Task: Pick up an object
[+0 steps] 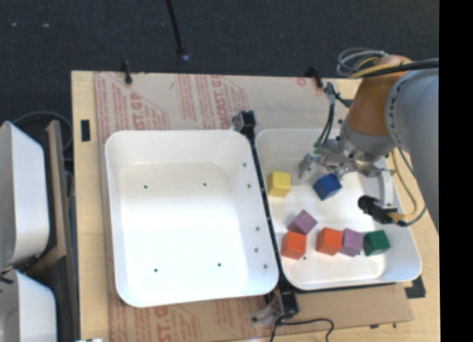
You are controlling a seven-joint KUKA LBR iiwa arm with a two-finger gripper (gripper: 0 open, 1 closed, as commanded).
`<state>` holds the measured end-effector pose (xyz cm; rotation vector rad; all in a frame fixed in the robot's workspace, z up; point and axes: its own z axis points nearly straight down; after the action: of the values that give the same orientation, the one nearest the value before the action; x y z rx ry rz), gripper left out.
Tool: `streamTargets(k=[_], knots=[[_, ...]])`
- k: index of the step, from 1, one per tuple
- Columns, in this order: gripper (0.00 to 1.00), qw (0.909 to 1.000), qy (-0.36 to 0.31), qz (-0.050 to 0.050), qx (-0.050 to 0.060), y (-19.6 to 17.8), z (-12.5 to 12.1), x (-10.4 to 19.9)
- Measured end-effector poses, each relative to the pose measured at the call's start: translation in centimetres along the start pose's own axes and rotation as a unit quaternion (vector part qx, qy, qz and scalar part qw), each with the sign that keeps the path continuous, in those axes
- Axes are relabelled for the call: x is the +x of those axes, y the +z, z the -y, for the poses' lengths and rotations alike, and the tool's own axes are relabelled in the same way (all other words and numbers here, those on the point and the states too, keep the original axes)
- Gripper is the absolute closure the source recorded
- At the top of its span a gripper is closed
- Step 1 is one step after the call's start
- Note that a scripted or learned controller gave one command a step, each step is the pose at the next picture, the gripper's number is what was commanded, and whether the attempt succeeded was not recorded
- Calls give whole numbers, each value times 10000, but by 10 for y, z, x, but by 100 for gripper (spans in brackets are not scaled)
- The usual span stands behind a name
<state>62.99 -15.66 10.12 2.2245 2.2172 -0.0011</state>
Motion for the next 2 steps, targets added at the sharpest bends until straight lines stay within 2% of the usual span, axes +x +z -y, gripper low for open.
streamTargets(k=[1, 2], knots=[[0, 10000, -10, -3, 0, 0, 38, 2], [0, 10000, -18, -7, 1, 0, 64, 32]])
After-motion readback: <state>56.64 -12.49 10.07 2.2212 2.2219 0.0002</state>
